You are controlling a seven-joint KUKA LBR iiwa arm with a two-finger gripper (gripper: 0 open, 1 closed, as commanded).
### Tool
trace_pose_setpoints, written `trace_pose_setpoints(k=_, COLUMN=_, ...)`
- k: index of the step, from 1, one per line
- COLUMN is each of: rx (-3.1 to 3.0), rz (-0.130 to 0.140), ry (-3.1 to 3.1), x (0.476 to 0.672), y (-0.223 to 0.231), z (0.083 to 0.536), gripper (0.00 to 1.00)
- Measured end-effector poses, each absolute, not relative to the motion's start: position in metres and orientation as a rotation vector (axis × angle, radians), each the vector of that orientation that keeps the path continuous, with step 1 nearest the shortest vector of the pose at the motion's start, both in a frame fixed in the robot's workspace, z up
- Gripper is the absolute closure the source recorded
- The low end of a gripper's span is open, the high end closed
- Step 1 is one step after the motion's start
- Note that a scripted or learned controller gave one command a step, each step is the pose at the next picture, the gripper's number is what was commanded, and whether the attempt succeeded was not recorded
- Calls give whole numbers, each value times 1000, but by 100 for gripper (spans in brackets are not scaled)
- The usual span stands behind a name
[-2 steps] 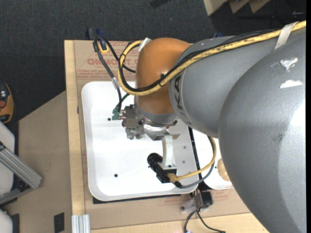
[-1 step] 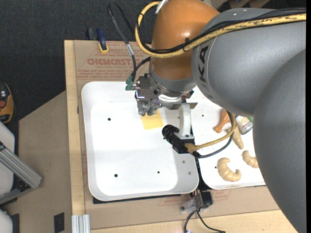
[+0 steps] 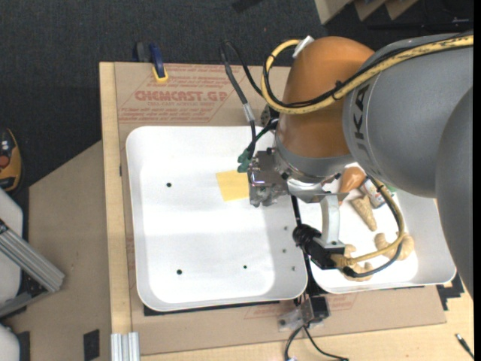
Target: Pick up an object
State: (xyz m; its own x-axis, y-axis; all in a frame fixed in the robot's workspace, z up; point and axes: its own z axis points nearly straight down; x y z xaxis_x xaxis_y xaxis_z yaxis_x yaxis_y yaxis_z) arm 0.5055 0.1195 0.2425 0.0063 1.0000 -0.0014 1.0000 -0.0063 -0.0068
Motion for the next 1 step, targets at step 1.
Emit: trace_pose_setpoints(k=1, rx=-2210, rz=8, ry=-2224, x=494, y=188, z=204, gripper=100)
